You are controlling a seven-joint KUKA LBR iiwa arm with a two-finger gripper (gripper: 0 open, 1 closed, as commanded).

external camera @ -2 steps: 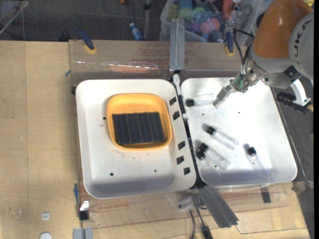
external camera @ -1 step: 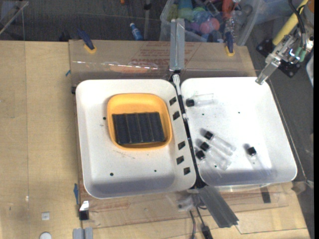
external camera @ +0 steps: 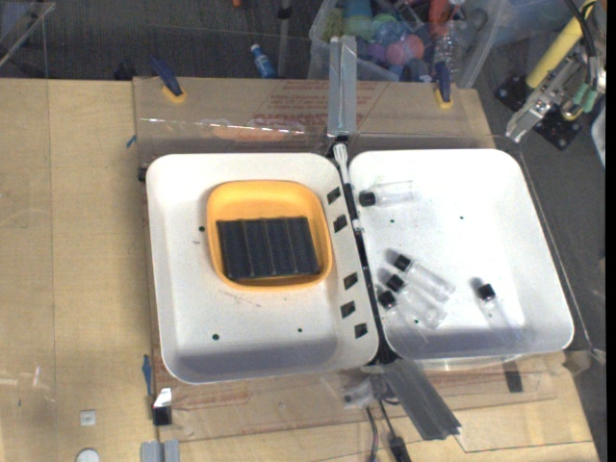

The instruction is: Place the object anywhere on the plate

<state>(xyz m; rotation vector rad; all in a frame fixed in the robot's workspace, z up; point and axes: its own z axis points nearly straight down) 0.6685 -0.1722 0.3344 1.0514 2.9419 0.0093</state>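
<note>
In the left white bin [external camera: 183,340] an orange plate [external camera: 223,203] sits with a dark ribbed rectangular block [external camera: 268,247] lying flat on it, inside the rim; in the right white bin [external camera: 500,186] several clear vials with black caps lie loose: one [external camera: 385,195] near the divider at the top, a cluster [external camera: 414,285] touching one another toward the middle, one [external camera: 484,292] apart to the right; the tool [external camera: 549,99] hangs beyond the right bin's far corner, over the table edge; whether it is parted or closed I cannot tell

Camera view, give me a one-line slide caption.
Orange plate with dark ridged insert in left bin; clear black-capped vials scattered in right bin.
</note>
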